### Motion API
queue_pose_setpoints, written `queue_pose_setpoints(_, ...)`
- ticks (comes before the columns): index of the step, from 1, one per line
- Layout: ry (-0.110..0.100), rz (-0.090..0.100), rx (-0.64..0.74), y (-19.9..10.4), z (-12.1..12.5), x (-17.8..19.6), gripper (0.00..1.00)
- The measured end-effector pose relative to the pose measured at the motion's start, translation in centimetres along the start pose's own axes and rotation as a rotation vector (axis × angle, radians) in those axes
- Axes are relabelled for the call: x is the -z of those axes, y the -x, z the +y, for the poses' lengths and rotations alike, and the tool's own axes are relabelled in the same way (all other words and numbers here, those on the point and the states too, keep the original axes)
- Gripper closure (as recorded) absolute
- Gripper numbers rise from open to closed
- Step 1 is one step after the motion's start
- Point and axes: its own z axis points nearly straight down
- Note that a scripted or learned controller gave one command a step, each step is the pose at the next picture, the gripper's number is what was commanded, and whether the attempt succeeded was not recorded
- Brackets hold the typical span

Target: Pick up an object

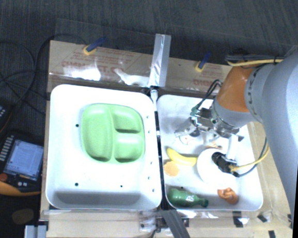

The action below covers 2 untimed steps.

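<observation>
The right bin (162, 117) holds a yellow banana (181, 156), a small orange round piece (171, 168), a green bottle (187, 198) lying on its side, an orange crumpled object (227, 194) and a white round cup (207, 166). My gripper (197, 126) hangs low over the bin's upper middle, just above the banana and the cup. A small white item (183, 139) lies right under it. The grey wrist with the orange band (233, 95) hides part of the bin's back right.
The left bin (61, 175) holds a green divided plate (111, 132). A raised divider (156, 142) separates the two bins. A yellow cable (251, 163) loops off the arm over the right bin's right side.
</observation>
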Motion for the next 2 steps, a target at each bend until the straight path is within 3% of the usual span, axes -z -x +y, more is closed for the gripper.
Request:
queue_pose_setpoints(1,0.018,-0.001,0.139,1.05,-7.55,-2.60,0.00)
queue_pose_setpoints(2,0.017,0.000,0.139,1.05,-7.52,-1.69,1.00)
